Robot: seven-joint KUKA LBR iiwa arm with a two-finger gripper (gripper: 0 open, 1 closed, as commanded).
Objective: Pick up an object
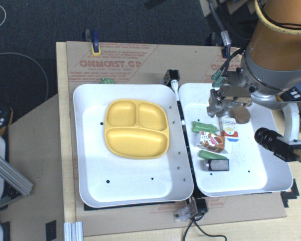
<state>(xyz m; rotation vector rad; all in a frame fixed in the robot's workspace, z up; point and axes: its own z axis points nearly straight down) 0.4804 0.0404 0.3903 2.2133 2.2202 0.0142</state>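
Gripper sits low in the right bin, at the far end of the clutter. I cannot tell whether it is spread or closed, and I see nothing pinched in it. Nearest candidates: a small white carton just beside it on the camera side, and a brown round object just beside it toward the arm. Risk 1: these two are touching or nearly so, and a descent between them may shove one aside or catch both. Next out, on the camera side, a green packet lies against a printed snack wrapper. The wrapper looks thin and flat, so a closing grip would likely slide over it. Beyond those, a second green piece rests against a dark grey flat block. Risk 2: the whole pile is crowded, so any sideways push spreads through it. Open room: bare floor on the arm side of the pile and along the camera-side rim. The wall shared with the left bin runs close to the green packet, so there is little margin there. Well apart, a yellow divided plate lies alone in the left bin.
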